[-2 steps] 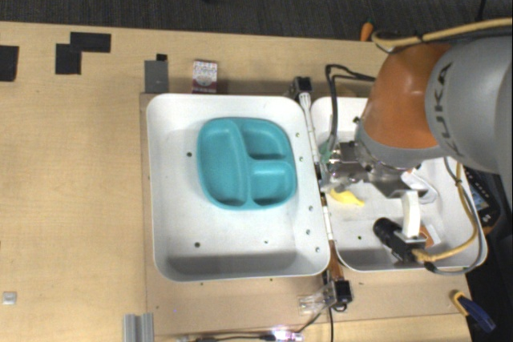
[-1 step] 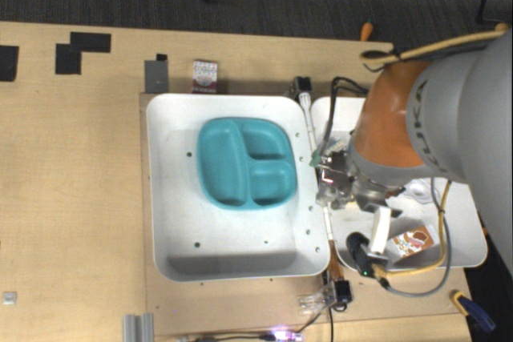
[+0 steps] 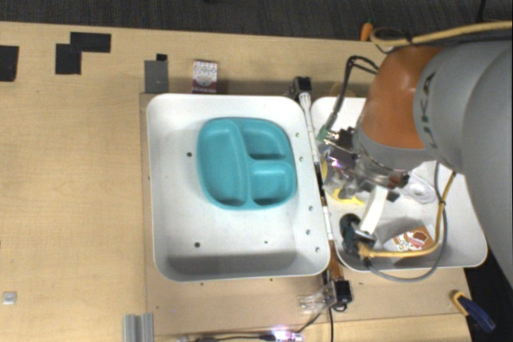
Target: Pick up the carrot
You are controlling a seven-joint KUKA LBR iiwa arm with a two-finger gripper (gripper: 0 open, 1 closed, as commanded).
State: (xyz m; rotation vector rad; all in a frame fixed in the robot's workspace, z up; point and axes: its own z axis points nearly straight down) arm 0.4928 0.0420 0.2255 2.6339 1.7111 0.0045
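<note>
**A:** Where is the carrot now?

**B:** I cannot name it with certainty. In the right bin (image 3: 473, 252) the only orange thing I see is an orange-and-white object (image 3: 410, 239). It lies near the gripper (image 3: 343, 172), on the side toward the bin's front edge, and does not touch it. It may be the carrot, but its outline is too blurred to say.

**A:** And the gripper itself?

**B:** It hangs low over the right bin, close to the wall next to the left bin (image 3: 168, 172). The grey arm and its orange band cover much of it from above. I cannot tell how far it is open, or whether it has hold of anything. A small yellow piece (image 3: 340, 192) is just beside it, too small to identify.

**A:** How would the carrot handle?

**B:** I judge it to be light, stiff and smooth, so a little slippery, and tapered. The best hold is across the thicker middle, at a right angle to its length. Then it should not slide out toward the thin end.

**A:** Anything else nearby?

**B:** Beyond the gripper, away from the arm, a teal divided plate (image 3: 240, 164) lies in the left bin, well apart.
</note>
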